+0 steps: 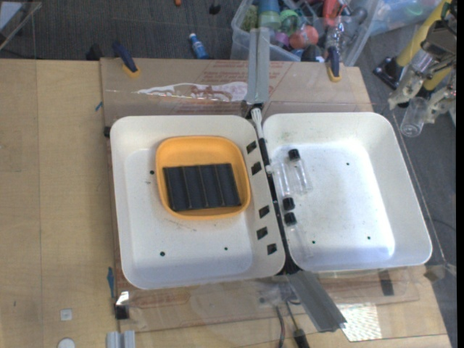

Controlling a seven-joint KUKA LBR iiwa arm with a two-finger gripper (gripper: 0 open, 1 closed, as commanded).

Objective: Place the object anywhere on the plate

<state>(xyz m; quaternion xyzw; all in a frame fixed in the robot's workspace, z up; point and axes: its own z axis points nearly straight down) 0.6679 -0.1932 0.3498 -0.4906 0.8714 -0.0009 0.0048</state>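
Bench [51, 194]: pale wood under both white bins; a clear tub of bright toys [312, 13] on the dark floor behind them
Object [292, 176]: clear plastic piece with black ends; lying at the right bin's [377, 194] left wall
Left bin [138, 245]: holds an orange plate [203, 151]; a black ribbed block [202, 187] on the plate
Gripper [428, 85]: beyond the right bin's far right corner; jaw state unclear

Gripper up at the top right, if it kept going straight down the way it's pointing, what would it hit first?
Probably the right bin's rim near its far corner, or the bench just outside it. The gripper hangs by that corner, well away from the clear bottle. Depth is hard to judge from this view.
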